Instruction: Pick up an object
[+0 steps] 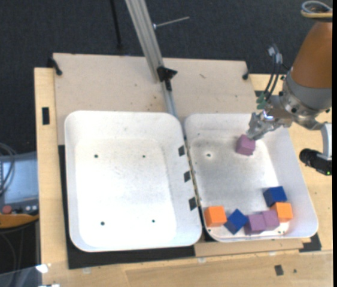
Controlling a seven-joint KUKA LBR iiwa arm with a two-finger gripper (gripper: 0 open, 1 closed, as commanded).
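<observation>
There's a purple cube (245,145) right of centre in the frame, in the upper part of the right-hand bin (216,130), and the pincer (258,128) is right on top of it. Its tips meet the cube's upper right corner, but whether they are spread or clamped on it I cannot tell from here; the cube may be gripped or merely touched. It sits a little tilted, and I can't say if it rests on the bin floor or hangs just above.

The arm (312,58) comes in from the upper right of the frame, orange band above, grey wrist below, leaning down and to the left toward the cube, with thin cables running along the wrist.

Further out, along the lower edge of the same bin: an orange cube (215,215), a blue cube (236,220), two purple blocks (262,222) touching each other, another orange cube (284,211) and a blue one (275,195) just above it.

The left bin (126,178) lies left of centre. Both bins sit on the pale worktop (108,82), and a metal rail (147,31) slants in from the top.
</observation>
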